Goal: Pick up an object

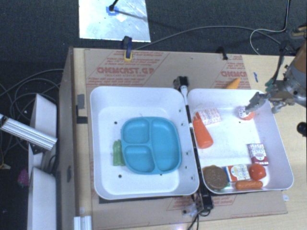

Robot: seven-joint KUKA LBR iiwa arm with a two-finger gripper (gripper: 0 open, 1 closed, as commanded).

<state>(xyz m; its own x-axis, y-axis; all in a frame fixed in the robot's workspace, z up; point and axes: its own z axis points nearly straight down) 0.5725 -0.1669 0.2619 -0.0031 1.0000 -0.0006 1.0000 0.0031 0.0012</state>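
A: We have the gripper [250,107] low over the far right part of the right bin [280,150], right at a small red-and-white object [244,113] on the bin floor. We take that as our target.

B: Is it held?

A: We cannot tell; the claw is too blurred to say open or closed, and we see nothing clearly between its tips.

B: So we judge this the reaching or grasping step.

A: Yes. Next we would need a firm close, then a straight lift, clear of the white carton [208,116] and orange bottle [203,134] to the left. The blue divided plate [149,144] sits in the left bin [103,123], well apart.
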